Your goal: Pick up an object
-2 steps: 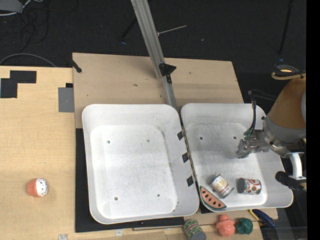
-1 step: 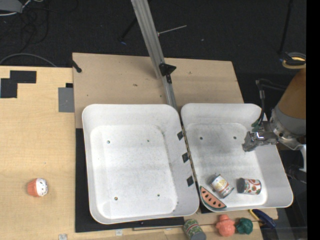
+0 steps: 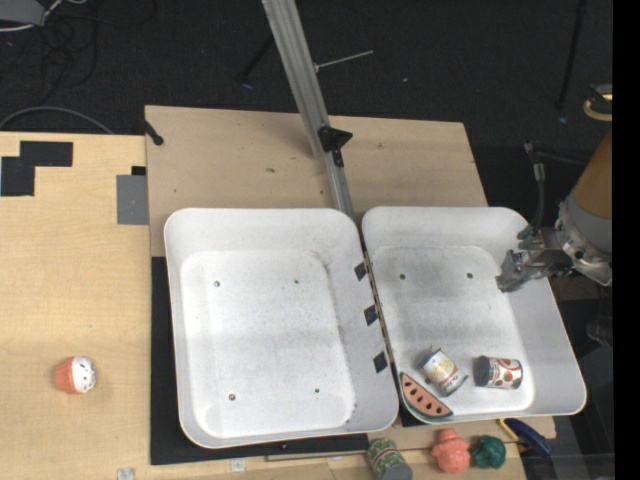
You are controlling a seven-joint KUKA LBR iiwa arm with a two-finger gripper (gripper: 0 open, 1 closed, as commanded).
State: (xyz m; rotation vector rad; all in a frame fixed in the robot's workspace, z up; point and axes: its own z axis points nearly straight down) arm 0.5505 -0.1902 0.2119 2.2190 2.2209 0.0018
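In the right bin [image 3: 455, 278], near its front edge, lie a small tin can [image 3: 442, 371] with a tan label, a can [image 3: 499, 372] with a red and white label on its side, and a watermelon slice toy [image 3: 424, 396] at the front left corner. My gripper [image 3: 517, 265] hangs over the bin's right side, well behind the cans, with nothing visible between its fingers. The arm's grey wrist and orange band enter from the right edge.
The left bin [image 3: 262, 323] stands beside the right one. A metal rail [image 3: 305, 78] slants up from between the bins. Small toys [image 3: 468, 452] and a can [image 3: 385, 458] lie on the bench in front of the right bin. A red and white ball [image 3: 75, 375] rests far left.
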